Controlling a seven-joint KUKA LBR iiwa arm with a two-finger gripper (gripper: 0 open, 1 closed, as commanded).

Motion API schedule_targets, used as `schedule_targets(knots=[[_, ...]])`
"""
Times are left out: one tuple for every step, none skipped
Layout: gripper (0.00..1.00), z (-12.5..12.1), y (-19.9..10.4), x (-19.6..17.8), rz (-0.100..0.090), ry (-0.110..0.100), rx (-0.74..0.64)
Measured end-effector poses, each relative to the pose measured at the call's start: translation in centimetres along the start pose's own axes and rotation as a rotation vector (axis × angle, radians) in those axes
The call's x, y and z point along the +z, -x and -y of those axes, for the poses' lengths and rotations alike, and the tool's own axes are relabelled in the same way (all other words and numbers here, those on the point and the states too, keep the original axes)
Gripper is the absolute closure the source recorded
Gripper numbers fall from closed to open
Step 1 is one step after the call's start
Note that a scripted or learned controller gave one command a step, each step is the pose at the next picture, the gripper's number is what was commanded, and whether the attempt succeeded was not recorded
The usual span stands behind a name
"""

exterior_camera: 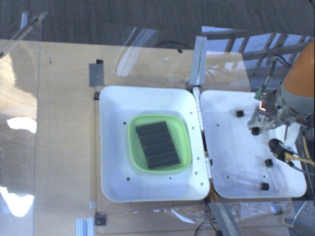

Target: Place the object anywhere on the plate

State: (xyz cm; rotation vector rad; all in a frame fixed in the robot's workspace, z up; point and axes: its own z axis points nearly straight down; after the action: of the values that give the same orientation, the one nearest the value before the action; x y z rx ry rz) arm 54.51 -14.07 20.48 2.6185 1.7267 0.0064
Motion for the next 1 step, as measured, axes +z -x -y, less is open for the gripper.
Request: schedule_targets(knots=[[1.00, 5.92, -4.45, 2.05, -0.001, -0.006, -0.063]])
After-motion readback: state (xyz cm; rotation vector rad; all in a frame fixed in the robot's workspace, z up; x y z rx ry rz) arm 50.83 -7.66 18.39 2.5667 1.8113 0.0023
